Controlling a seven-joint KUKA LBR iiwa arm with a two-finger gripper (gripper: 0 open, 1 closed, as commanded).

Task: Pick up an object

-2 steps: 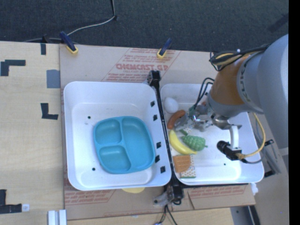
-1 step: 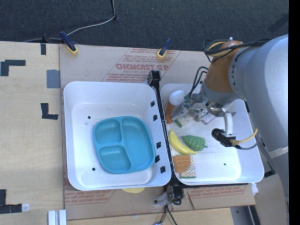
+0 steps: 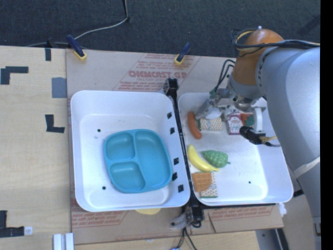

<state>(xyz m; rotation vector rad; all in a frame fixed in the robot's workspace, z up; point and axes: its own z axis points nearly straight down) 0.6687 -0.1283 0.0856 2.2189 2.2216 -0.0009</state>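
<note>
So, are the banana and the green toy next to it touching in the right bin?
Touching. The camera view shows the banana and the green toy meeting with no white bin floor between them where the toy's left edge overlaps the banana's upper side.

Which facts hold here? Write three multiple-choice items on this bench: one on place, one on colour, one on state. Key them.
1. Where does the divided plate lie?
A. In the left bin
B. In the right bin
C. On the cardboard outside the bins

2. What colour is the divided plate?
A. Red
B. Blue
C. Black

3. How does the banana stand to the green toy?
A. It lies in another bin
B. It lies right beside it
C. It is stacked on the plate

Key: 1 A, the plate sits inside the left bin's walls. 2 B, its three compartments are all light blue. 3 B, banana and green toy lie side by side in the right bin, below the gripper.
</note>
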